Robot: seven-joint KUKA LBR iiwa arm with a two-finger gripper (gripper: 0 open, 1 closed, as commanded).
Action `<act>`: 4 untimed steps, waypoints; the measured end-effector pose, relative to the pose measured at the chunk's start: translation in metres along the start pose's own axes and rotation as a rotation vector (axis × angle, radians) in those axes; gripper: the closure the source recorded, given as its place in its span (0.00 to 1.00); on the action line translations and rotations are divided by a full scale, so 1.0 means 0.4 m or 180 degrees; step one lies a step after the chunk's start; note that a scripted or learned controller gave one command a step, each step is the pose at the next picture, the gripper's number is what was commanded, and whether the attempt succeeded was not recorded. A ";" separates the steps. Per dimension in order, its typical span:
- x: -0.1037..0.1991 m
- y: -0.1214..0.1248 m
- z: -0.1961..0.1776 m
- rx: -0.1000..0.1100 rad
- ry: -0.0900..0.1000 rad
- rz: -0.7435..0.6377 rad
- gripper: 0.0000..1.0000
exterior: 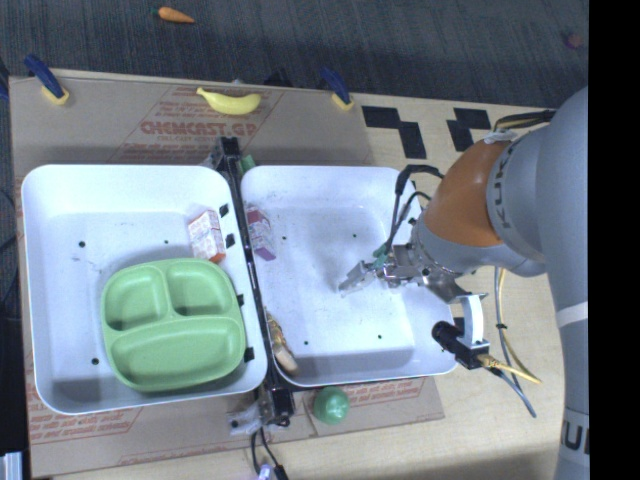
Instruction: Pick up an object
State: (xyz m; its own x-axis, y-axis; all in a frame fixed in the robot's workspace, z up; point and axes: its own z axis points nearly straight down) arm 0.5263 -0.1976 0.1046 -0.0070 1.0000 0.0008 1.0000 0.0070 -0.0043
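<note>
Currently the arm (520,208) reaches in from the right and the hand (352,279) sits low inside the right bin (330,183), approx. mid-floor, toward that bin's right half. The fingers (350,273) point left; at this res. I cannot tell whether they are spread or pressed together, and nothing shows between them, so treat the hand as unloaded.

Step in hand, by my reading: approach/search phase. No object is secured yet.

Candidate objects:
1. Small pink-and-white packet (259,233), right bin, against the left wall near the divider. Well apart from the hand.
2. Tan item (279,351), right bin, lower-left corner, tight to the wall. Identity unclear.
3. Red-and-white carton (206,235), left bin (60,198), just above the green tray (175,321), which fills the lower part of that bin.
4. Outside the bins, on the counter (420,128): banana (229,99) behind the bins, green ball (331,404) in front of them. Prob. not intended targets.

Floor under the hand looks bare white, so closing at this spot would likely grab nothing.

Next move calls for:
- Lift slightly to clear the floor.
- Translate left toward the packet, the nearest candidate.
- Align the fingers so one can pass between packet and wall; clearance there looks slim.
- Descend, close, then verify the object sits between the fingers before lifting.
</note>
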 end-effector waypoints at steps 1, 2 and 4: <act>0.040 -0.125 -0.029 -0.0002 0.0001 0.0000 0.00; -0.033 0.026 0.032 -0.0008 0.0000 0.0006 0.00; -0.025 -0.009 0.032 -0.0008 -0.0002 0.0000 0.00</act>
State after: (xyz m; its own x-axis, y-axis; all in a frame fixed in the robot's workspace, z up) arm 0.5228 -0.2077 0.0917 -0.0069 1.0000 0.0003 1.0000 0.0069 -0.0017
